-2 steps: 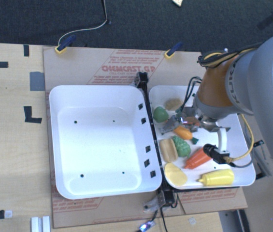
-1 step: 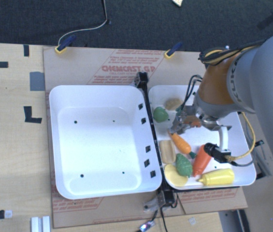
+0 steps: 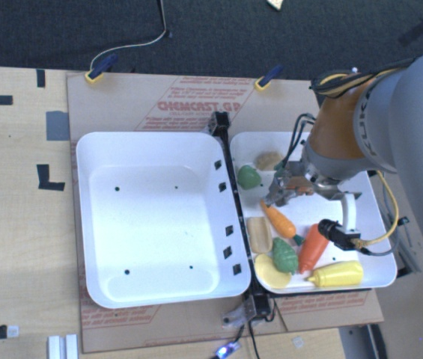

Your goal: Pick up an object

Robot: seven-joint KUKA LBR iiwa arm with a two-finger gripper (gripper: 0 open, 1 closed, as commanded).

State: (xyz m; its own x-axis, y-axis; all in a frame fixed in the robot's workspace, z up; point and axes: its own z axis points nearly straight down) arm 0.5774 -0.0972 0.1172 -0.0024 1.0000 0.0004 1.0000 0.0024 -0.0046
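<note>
The right bin is crowded with toy food. A green round piece lies at its far left, with a beige piece just beyond it. An orange carrot-like piece lies mid-bin. Near the front lie a tan block, a green leafy piece, a red-orange carrot, a pale yellow disc and a yellow piece. The pincer hangs low over the bin, just above the carrot-like piece's far end and right of the green round piece; whether it is released or clenched I cannot tell. The left bin offers open room, on the counter.
</note>
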